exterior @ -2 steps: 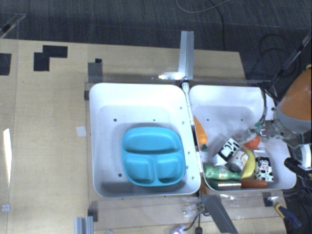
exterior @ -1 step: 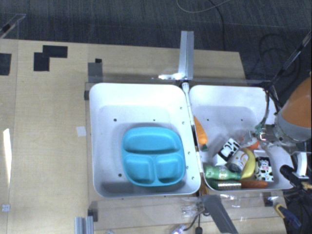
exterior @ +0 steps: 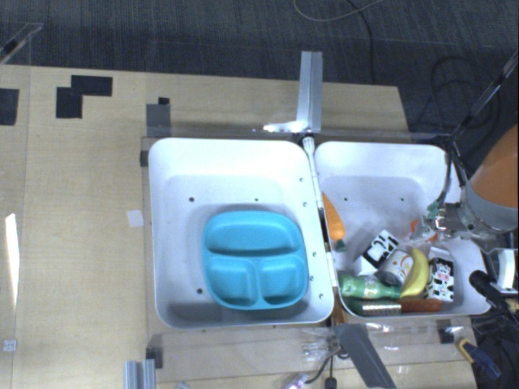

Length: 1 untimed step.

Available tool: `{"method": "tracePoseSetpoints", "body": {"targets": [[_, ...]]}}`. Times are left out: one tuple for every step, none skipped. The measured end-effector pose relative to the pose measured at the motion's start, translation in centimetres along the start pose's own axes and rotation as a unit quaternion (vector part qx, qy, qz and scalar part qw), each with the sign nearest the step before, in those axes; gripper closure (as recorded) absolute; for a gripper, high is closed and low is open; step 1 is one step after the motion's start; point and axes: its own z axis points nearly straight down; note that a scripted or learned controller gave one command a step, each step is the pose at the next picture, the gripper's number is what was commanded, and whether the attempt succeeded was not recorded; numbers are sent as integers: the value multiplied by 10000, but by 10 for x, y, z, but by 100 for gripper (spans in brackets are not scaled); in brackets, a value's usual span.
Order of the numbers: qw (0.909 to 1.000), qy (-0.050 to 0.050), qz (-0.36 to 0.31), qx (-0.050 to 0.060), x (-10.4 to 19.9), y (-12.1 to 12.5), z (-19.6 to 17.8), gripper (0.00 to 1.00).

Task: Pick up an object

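Inside left bin point(exterior: 174, 217), blue tray point(exterior: 255, 258)

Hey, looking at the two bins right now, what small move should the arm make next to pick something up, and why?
Probably shift the gripper a little toward the left of the camera view and down over the yellow banana. The arm sits at the right white bin's right edge, beside the clutter rather than above it, and the banana lies on top of the pile, next to the green plastic bottle.
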Motion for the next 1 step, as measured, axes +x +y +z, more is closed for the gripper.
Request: {"method": "tracePoseSetpoints", "body": {"targets": [[9975,-7,705,79,43,37,-87,100]]}}
